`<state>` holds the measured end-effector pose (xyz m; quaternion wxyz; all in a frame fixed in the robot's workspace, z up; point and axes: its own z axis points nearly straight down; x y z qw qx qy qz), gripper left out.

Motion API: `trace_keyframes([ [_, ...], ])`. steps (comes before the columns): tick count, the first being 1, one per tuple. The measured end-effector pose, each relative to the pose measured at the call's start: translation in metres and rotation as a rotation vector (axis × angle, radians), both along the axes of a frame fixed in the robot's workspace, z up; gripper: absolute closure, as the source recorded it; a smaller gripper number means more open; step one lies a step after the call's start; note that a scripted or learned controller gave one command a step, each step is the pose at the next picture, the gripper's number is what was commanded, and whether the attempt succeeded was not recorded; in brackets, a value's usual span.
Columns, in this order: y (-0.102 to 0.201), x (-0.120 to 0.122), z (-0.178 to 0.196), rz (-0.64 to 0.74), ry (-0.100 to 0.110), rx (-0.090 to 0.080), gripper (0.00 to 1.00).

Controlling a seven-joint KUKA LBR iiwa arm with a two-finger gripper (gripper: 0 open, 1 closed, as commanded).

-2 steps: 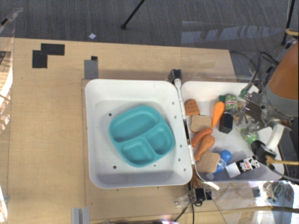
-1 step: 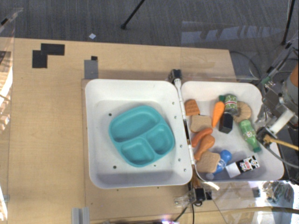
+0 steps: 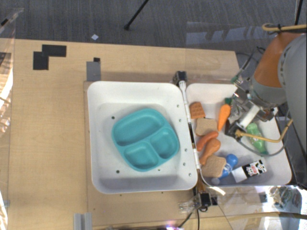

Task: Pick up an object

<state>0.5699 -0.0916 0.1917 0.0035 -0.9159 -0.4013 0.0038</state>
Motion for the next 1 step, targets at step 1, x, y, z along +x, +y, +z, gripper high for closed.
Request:
trace_keyframes([
  [1, -0.0025, -0.0407, 0.0339, -0.253, -0.009, -0.002, 1.00],
])
